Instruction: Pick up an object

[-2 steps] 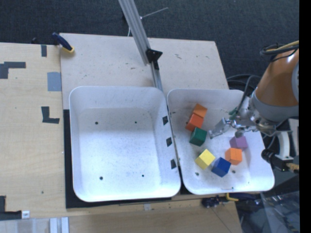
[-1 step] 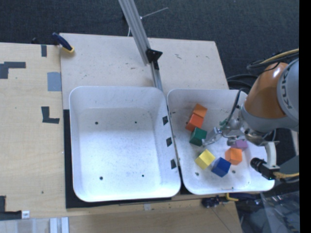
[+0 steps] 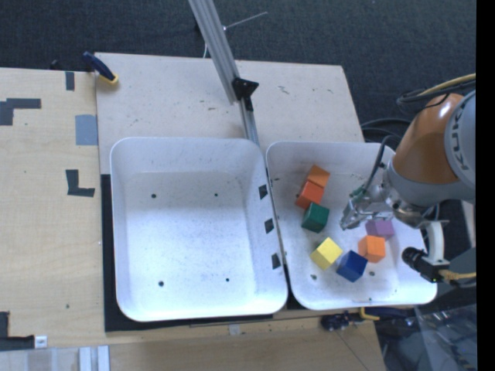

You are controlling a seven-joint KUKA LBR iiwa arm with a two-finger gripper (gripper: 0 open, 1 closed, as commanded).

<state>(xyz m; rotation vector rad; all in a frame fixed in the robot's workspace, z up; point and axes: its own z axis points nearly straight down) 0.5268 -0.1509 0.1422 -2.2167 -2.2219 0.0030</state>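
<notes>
The right bin [image 3: 288, 161] holds several small blocks: two orange ones [image 3: 313, 185] stacked near the upper middle, a green one [image 3: 315, 218], a yellow one [image 3: 327, 251], a blue one [image 3: 352, 265], a small orange one [image 3: 373, 247] and a purple one [image 3: 380, 226]. My gripper [image 3: 355, 211] hangs low in the right bin, between the green block and the purple block, its fingers pointing down. The purple block lies just right of the fingertips. Nothing shows between the fingers.
The left bin [image 3: 128, 207] sits beside the right one. A slanted metal rail [image 3: 219, 41] crosses the bench above the bins. A blue and yellow tool [image 3: 100, 66] lies at the far left. The arm's orange band [image 3: 429, 141] hangs over the right bin's right side.
</notes>
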